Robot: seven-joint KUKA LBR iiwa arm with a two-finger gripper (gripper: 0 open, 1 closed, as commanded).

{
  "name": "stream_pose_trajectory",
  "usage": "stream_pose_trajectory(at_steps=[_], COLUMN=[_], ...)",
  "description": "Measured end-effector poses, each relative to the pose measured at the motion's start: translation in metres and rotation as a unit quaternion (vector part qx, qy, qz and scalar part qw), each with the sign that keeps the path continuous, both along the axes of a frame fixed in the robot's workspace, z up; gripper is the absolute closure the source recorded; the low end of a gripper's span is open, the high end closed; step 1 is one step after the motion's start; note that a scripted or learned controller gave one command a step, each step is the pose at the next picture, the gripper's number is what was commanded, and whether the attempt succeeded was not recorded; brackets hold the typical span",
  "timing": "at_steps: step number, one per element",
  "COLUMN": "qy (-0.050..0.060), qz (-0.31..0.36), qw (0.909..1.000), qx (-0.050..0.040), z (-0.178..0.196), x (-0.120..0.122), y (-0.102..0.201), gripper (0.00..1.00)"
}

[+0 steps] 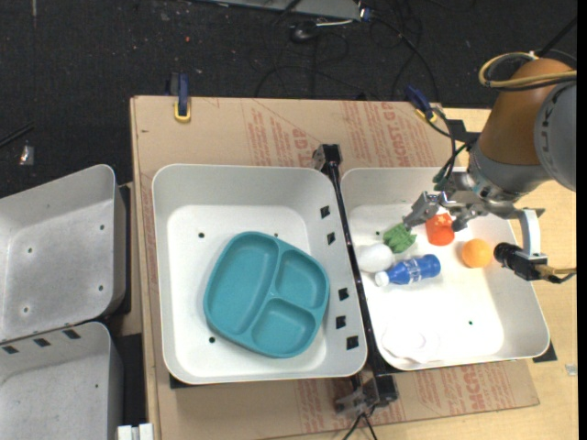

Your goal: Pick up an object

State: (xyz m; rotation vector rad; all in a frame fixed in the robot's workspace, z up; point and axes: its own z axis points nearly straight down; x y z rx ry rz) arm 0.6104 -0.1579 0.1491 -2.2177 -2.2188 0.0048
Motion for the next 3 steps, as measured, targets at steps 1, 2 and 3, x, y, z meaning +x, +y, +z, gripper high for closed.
stream_pose_trajectory(at_steps=[1, 2, 3], qy=[-0.003, -0.007, -0.005], qz=[-0.001, 0.0, 0.0], qw=[1.0, 1.0, 1.0], qx=[-0.0001, -0.0009, -0.0012], z=[-0.052, -0.037, 0.008], x=[0.001, 0.003, 0.008], y=[0.001, 0.0, -0.005], gripper=[0.0, 1.0, 1.0])
